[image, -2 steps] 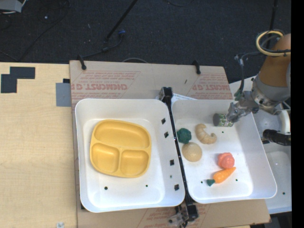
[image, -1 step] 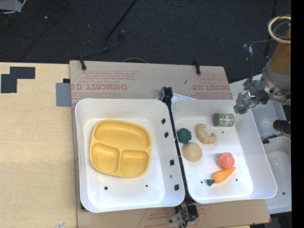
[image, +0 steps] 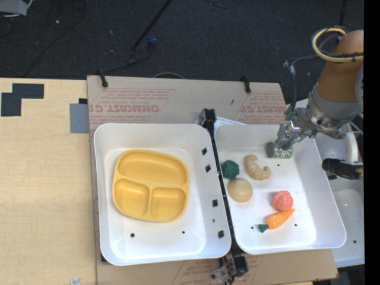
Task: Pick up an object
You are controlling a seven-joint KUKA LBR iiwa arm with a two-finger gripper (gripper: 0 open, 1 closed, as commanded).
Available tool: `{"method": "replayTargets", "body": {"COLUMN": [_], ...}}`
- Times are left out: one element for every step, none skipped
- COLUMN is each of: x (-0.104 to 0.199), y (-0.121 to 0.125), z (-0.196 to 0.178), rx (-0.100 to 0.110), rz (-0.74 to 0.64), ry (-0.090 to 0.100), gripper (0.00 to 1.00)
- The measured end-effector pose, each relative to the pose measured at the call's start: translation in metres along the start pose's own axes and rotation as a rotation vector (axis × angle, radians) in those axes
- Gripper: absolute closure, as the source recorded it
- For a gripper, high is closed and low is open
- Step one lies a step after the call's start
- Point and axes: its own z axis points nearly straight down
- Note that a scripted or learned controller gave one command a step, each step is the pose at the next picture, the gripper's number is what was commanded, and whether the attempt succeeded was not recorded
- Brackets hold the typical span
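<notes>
The right bin (image: 314, 233) holds several toy foods: a green broccoli-like piece (image: 230, 169), a tan curved croissant (image: 257, 167), a beige round bun (image: 240, 190), a red strawberry-like lump (image: 283, 200) and an orange carrot (image: 277, 219). My gripper (image: 283, 148) hangs over the bin's far right part, behind the croissant and apart from it. Nothing shows between its fingers.
A yellow divided plate (image: 151, 184) lies in the left bin (image: 113, 236). A black divider (image: 217, 183) runs between the two bins. The arm's orange band and cable loop (image: 341, 46) rise at the upper right. Brown cardboard (image: 178, 103) lies under the bins.
</notes>
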Motion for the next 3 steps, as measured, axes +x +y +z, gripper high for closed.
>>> {"method": "replayTargets", "body": {"x": [0.049, 0.098, 0.146], "y": [-0.009, -0.023, -0.034], "z": [-0.012, -0.003, 0.003], "rx": [-0.001, 0.001, 0.001], "rz": [-0.001, -0.001, -0.001], "ry": [0.0, 0.0, 0.0], "gripper": [1.0, 1.0, 1.0]}}
